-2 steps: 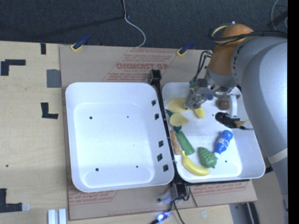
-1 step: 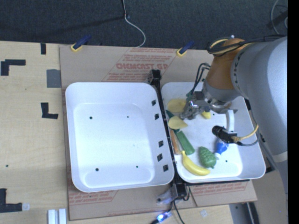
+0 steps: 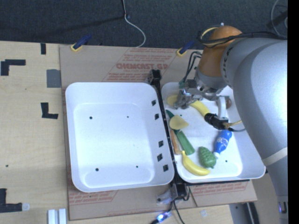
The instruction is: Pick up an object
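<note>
Grey arm (image 3: 261,92) overhangs the right bin (image 3: 233,171); gripper (image 3: 186,97), state unclear, meets a diagonally lying banana (image 3: 200,108).

A brown cardboard sheet (image 3: 140,64) with red lettering lies on the wooden bench (image 3: 28,139), and everything else sits around it. Two blue and yellow clamps (image 3: 80,42) grip its far edge, one at the left corner and one (image 3: 185,46) further right, while black tape marks (image 3: 12,66) dot the bench to its left. Beyond its far edge lies dark grey carpet (image 3: 70,8), where a thin white cable (image 3: 133,22) trails down towards the sheet.
</note>
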`<state>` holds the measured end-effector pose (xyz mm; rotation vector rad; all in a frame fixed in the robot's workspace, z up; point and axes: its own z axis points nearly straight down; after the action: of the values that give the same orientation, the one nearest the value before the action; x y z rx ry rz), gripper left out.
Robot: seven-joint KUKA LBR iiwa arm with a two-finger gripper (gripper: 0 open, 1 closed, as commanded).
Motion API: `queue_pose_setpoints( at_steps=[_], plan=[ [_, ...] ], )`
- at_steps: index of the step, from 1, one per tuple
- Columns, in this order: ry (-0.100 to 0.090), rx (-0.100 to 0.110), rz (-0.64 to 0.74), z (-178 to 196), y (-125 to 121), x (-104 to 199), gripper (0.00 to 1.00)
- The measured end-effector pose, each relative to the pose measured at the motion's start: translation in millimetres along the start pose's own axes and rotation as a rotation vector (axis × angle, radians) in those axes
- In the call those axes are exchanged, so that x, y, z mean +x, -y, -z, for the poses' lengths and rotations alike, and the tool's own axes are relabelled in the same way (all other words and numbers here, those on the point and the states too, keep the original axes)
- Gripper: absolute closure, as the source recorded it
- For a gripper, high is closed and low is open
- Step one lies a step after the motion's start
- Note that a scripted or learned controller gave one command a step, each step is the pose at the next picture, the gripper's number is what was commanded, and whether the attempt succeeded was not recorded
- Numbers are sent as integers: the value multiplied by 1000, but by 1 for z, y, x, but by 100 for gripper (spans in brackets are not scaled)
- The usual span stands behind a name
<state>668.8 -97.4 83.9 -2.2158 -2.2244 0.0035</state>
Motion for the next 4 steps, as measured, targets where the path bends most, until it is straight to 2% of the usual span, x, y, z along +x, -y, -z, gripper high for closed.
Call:
queue_pose_setpoints(
  at_steps=[2,3,4],
  plan=[
    [1,-2,-3,0,1,-34,100],
    [1,-1,-2,0,1,-34,0],
    [-3,-12,8,108,-2,79,0]
  ],
)
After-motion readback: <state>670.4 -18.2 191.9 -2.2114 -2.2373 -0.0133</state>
